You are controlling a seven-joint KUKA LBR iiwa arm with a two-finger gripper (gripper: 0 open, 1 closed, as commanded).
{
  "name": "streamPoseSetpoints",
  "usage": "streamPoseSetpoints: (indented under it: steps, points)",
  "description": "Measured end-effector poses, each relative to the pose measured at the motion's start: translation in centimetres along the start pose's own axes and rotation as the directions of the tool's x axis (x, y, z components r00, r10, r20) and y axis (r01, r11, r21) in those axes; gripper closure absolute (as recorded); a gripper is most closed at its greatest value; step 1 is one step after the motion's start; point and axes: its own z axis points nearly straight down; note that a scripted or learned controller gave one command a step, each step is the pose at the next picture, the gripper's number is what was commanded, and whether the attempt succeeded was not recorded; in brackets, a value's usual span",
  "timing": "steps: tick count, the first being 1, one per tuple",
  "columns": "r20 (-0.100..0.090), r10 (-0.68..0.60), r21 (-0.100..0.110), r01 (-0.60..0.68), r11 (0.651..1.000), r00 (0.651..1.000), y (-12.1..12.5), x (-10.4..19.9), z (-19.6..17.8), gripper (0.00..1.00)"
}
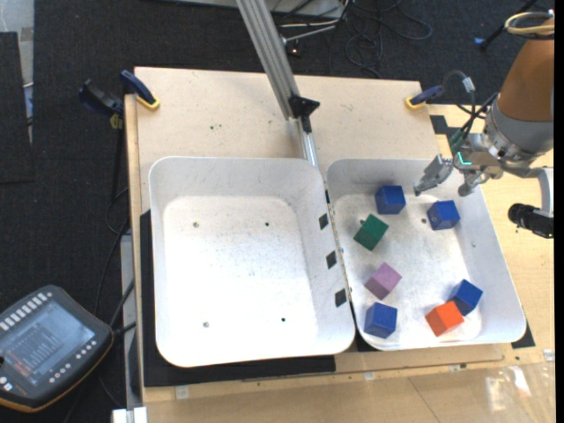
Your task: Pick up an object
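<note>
i see the gripper (451, 176) over the right bin's (500, 263) far edge, jaws spread apart, gripping nothing, just above a blue cube (442, 214).

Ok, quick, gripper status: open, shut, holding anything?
Gripper: open, holding nothing, above the right bin's far edge, near two blue cubes.

Smooth white plastic bins (238, 170) on pale matt wooden bench (229, 104)
</note>
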Motion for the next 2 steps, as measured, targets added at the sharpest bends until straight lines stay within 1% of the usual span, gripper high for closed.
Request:
streamPoseSetpoints:
  steps: [1,2]
  points:
    - [0.002,-0.002,-0.004,0.002,1.0,1.0,0.1,0.0,-0.3,0.0]
    - [0.002,0.002,-0.001,-0.002,1.0,1.0,0.6,-0.8,5.3,0.0]
